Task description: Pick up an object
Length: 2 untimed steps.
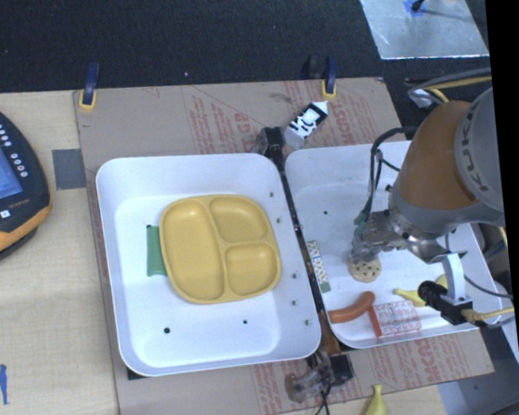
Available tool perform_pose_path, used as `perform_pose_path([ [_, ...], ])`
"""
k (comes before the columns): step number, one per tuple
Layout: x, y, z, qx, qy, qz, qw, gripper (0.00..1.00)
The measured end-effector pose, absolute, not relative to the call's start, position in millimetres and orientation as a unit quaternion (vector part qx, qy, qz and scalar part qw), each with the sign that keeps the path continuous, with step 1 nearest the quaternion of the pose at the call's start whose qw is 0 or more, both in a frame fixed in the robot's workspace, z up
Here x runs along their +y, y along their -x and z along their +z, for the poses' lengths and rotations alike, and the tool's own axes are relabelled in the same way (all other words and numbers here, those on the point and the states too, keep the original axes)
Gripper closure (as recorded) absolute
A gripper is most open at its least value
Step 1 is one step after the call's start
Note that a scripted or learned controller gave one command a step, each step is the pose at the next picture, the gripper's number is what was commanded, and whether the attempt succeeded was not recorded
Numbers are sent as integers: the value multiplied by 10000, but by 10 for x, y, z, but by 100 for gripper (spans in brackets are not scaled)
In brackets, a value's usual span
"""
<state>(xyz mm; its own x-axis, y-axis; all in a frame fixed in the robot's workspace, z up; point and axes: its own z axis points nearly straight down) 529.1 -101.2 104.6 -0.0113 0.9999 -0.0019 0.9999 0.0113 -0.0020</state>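
Cookie (pixel 364 268) beneath the gripper (pixel 366 246) may slip sideways if pinched off-centre; I cannot tell its state.

Round tan cookie (pixel 364 268) — right bin (pixel 330 181)

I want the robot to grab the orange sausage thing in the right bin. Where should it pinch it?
Probably across the middle of the long orange sausage-shaped toy, coming straight down. It lies flat and narrow, with bare floor of the right white bin along its upper side.
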Motion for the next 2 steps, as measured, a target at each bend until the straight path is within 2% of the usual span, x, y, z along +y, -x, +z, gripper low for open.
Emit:
perform_pose_path([
  [1,-1011,-5290,1045,-7113,7029,16,0,0],
  [2,-1023,-5294,1147,-7127,7015,25,-6,100],
])
